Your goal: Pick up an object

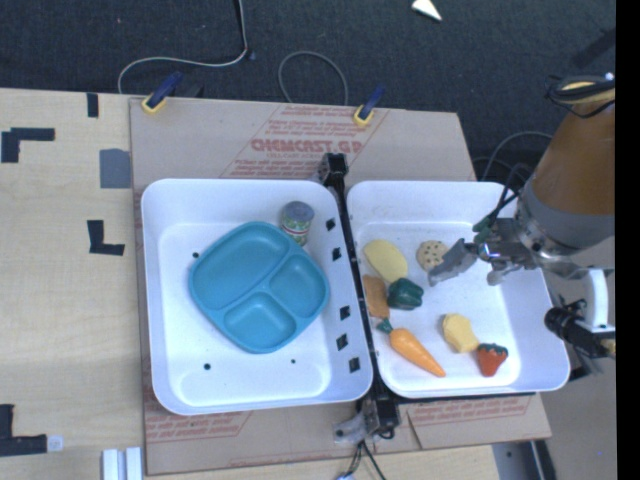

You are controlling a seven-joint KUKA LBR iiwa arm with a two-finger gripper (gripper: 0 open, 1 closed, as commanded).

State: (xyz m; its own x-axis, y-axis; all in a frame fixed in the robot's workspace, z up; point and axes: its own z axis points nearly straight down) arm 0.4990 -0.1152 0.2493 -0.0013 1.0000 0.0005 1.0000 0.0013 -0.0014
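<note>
Hovering with 2 metal fingers spread, the gripper (472,263) hangs beside a round speckled cookie (431,254) and glossy carrot (416,352).

Tray (262,286) in L bin (160,268); carrot (416,352) in R bin (520,368)

Quick count: two white bins, the left bin (160,298) and the right bin (520,373). Left bin holds two things: one blue divided plate (260,286) mid-bin and one small can (296,220) near its far edge. Right bin has seven food bits: one yellow lemon-ish piece (385,260), one cookie (431,254), one dark green pepper (405,292), one brownish piece (375,296) by the left wall (bread maybe, hard to tell), one carrot (416,352), one pale yellow chunk (459,332), one strawberry (491,359) near the front right corner.
</note>
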